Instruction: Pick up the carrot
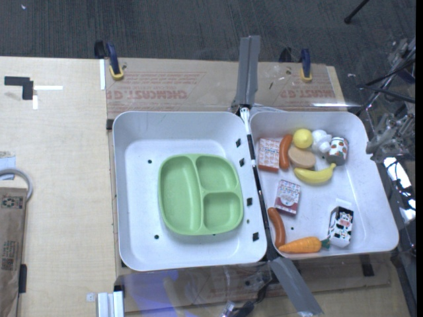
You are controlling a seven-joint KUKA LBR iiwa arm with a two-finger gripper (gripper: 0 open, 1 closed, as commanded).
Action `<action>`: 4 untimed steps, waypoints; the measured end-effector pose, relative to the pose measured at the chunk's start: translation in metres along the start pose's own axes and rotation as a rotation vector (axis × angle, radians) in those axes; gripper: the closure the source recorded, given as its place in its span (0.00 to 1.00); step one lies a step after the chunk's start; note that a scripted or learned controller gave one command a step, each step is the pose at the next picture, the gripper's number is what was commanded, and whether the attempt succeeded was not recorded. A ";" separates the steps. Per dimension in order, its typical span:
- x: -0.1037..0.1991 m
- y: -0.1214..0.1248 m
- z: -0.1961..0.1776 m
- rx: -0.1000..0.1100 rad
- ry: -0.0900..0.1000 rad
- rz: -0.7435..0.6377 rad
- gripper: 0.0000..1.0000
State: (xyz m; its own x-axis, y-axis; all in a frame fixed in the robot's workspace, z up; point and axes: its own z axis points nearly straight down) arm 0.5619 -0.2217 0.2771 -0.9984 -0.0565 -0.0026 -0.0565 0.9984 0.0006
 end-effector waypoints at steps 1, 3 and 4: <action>-0.062 -0.003 0.030 0.001 -0.003 -0.242 1.00; -0.065 -0.003 0.009 0.002 -0.018 -0.234 1.00; -0.089 0.002 0.069 0.000 -0.002 -0.207 1.00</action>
